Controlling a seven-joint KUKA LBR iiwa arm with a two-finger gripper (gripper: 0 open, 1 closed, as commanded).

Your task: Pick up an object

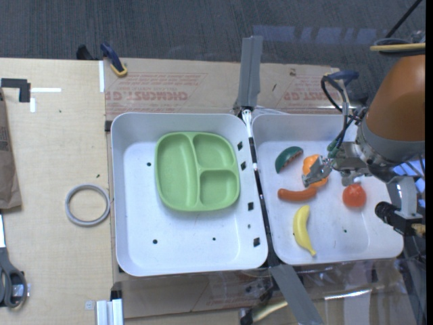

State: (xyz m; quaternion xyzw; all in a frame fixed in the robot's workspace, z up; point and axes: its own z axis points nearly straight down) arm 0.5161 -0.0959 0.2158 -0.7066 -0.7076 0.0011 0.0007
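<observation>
The right bin (338,252) holds toy food. The gripper (318,175) sits low over the orange piece (312,162), fingers apparently closing on it, above the sausage (298,194). It looks light, hard, slippery plastic; grip across its middle.

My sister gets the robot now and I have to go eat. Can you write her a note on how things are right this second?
Tool: low in the right bin, at the orange fruit. Whether it grips anything cannot be told.
In the right bin: green and red wedge, orange sausage-shaped toy below the tool, red tomato, yellow banana.
In the left bin: green divided plate.
Done: the arm has reached the toys.
Left: nothing is seen lifted yet. Watch the tool as it rises; if it comes up bare, it needs another try.
</observation>
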